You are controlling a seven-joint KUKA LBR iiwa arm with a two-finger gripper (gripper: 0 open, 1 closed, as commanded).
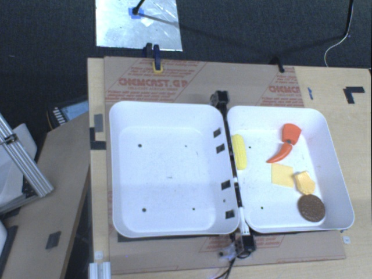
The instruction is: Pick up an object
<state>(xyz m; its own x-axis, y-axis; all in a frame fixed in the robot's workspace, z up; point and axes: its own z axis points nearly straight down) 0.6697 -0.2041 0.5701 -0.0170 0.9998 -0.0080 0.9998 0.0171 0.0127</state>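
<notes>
Right bin (332, 150), 5 objs; my jaw state: can't tell.
Ribbed corn cob (238, 151) by left wall; curved orange pepper (285, 142) far; flat cheese sq (282, 175), yellow chunk (305, 182), brown disc (311, 207) near-right.

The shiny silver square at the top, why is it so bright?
In the camera view, the crinkled silver foil sheet throws back light in patchy glare; the two white plastic bins look evenly lit, with soft shadows, and the whole picture is slightly blurry.

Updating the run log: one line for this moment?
right bin: corn, orange carrot, two yellow pieces, brown disc | nothing lifted
</notes>
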